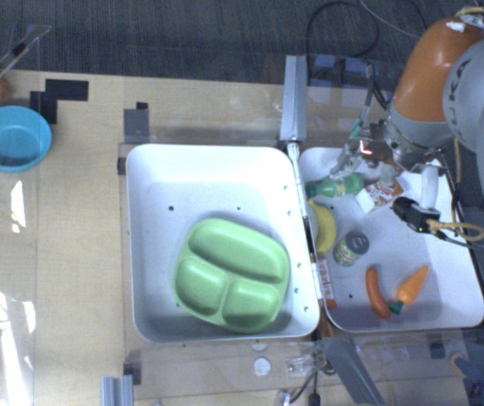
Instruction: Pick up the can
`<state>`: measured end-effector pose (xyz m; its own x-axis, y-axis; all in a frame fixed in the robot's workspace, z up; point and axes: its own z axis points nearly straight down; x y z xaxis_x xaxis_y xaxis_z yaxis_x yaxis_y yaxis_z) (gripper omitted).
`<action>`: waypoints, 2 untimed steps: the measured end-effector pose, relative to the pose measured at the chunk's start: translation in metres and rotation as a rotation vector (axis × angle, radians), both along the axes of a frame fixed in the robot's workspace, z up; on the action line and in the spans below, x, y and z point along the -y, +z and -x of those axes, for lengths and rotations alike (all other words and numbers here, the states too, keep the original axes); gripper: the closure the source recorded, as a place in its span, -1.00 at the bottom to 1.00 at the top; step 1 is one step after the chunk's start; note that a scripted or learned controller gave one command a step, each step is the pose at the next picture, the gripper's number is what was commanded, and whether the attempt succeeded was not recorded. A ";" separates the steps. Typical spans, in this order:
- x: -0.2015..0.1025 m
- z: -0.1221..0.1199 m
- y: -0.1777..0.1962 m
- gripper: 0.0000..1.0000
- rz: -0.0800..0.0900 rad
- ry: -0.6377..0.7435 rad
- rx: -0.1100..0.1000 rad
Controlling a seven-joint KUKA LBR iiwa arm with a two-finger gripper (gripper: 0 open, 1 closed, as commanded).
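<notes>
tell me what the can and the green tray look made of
The can looks like metal: its round top is dull silver-grey above a dark labelled side, though it is small in view. The green tray looks like moulded plastic, matte to slightly glossy, with soft rounded compartments and an even colour throughout.

wooden bench (73, 252), two white bins (153, 227), blue bowl (12, 137)
</notes>
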<state>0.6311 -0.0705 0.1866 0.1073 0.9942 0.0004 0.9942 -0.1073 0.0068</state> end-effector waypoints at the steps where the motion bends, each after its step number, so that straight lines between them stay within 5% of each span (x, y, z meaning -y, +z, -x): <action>1: 0.019 0.045 -0.090 -1.00 0.001 0.104 0.002; 2: 0.024 -0.030 -0.101 -1.00 -0.003 -0.188 -0.050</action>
